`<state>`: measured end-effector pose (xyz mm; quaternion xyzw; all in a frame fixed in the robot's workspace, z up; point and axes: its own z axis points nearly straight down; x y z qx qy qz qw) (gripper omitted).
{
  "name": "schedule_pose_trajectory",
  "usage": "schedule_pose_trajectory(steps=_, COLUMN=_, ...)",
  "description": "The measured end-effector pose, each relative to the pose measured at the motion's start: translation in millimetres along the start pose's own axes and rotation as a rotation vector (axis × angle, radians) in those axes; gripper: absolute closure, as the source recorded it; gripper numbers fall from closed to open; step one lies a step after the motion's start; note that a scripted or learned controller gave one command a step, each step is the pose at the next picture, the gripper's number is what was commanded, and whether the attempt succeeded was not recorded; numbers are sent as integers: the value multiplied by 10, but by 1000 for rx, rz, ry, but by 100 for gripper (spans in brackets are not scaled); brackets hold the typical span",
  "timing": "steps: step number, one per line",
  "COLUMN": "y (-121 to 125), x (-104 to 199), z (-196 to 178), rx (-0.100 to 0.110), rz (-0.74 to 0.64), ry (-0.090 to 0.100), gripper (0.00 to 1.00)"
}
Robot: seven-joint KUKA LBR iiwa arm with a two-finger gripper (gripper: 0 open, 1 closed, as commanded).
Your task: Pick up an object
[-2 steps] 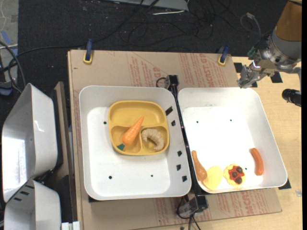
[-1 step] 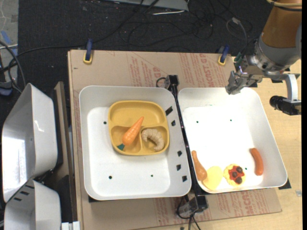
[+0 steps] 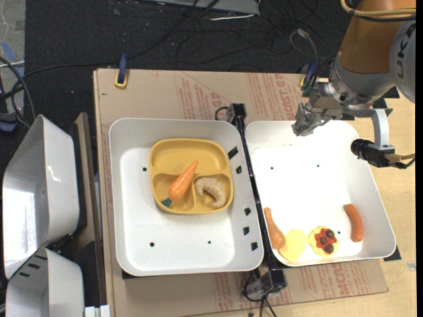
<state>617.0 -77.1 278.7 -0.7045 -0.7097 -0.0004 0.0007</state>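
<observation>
My gripper [image 3: 303, 128] hangs over the far left corner of the right bin [image 3: 310, 177], well above its floor, with nothing seen between its fingers. Along the right bin's near edge lie an orange drumstick-shaped toy [image 3: 273, 228], a pale yellow disc [image 3: 295, 243], a small pizza-like piece with red and dark spots [image 3: 323, 240] and an orange sausage [image 3: 355, 221]. In the left bin [image 3: 132, 230] a yellow divided plate [image 3: 158, 157] holds a carrot [image 3: 183, 180] and a pale shrimp [image 3: 211, 190].
The two bins meet at a dark seam with clips [image 3: 246, 177]. Cardboard [image 3: 172, 91] lies under both bins. White containers [image 3: 36, 183] stand at the far left. Cables run across the dark floor behind the bench.
</observation>
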Motion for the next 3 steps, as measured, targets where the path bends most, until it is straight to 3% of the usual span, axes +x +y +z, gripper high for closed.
schedule_pose_trajectory(steps=3, y=-631, x=1614, z=499, rx=3, rz=0, ry=0, gripper=100)
